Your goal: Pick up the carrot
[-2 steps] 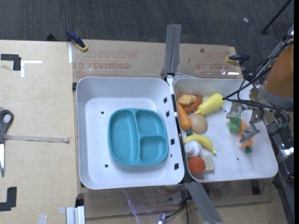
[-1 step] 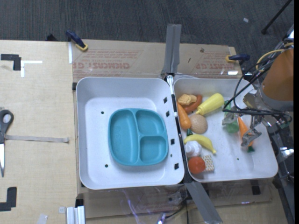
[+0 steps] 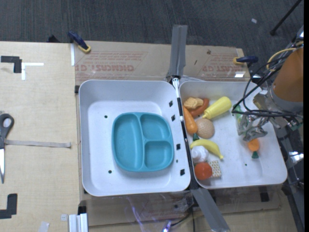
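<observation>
Right now my gripper hangs low over the right part of the right bin, with my grey arm and its orange band coming in from the right edge above it. Whether my fingers are open or shut I cannot tell; they are a tangle of grey metal from this angle. Just below them, touching or nearly so, sits a small orange piece with a green end on the bin floor. The carrot lies well apart from me, against the left wall of this same bin, long and orange, pointing up and down the wall. Beside it are a tan round ball, a yellow bottle-like piece tilted toward the upper right, a piece of bread-coloured food near the top, a banana, a white lump, a red tomato and a speckled cracker near the lower wall. The left bin holds a blue divided plate with three compartments. On the bench to the far left lie scissors.
</observation>
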Action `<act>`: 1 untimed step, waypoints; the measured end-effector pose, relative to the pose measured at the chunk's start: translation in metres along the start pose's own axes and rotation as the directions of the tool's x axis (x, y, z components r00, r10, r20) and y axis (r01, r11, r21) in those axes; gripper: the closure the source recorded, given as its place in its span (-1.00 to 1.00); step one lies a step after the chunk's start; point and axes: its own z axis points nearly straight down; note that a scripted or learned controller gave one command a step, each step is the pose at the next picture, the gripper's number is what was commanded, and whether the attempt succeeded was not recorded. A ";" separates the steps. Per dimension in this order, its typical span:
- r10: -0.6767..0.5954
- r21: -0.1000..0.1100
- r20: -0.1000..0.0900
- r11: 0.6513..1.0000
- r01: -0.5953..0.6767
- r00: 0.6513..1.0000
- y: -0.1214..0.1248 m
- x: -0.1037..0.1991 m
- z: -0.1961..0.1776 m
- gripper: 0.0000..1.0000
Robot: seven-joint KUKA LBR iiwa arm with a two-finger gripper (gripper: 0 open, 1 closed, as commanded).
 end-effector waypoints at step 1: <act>-0.001 -0.002 0.002 1.000 0.001 1.000 0.001 -0.002 0.000 -1.00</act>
